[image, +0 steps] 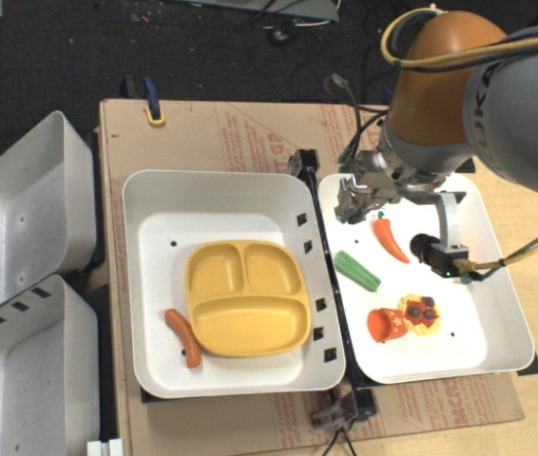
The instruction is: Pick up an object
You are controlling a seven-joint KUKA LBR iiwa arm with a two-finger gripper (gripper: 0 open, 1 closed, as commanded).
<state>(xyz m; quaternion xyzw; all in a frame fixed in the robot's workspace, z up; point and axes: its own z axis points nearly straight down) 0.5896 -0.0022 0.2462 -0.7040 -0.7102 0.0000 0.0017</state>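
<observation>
Claw point(356, 200): state cannot be told, low in right bin point(497, 340) beside carrot point(391, 238). Nothing lifted; pick outstanding.

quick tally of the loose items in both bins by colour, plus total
Orange or red: 3 - sausage, carrot, pizza slice
Yellow: 1 - divided plate
Green: 1 - green piece
Total: 5

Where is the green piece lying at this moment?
In the camera view, the green piece lies in the right bin, near its left wall, below-left of the orange carrot.
</observation>
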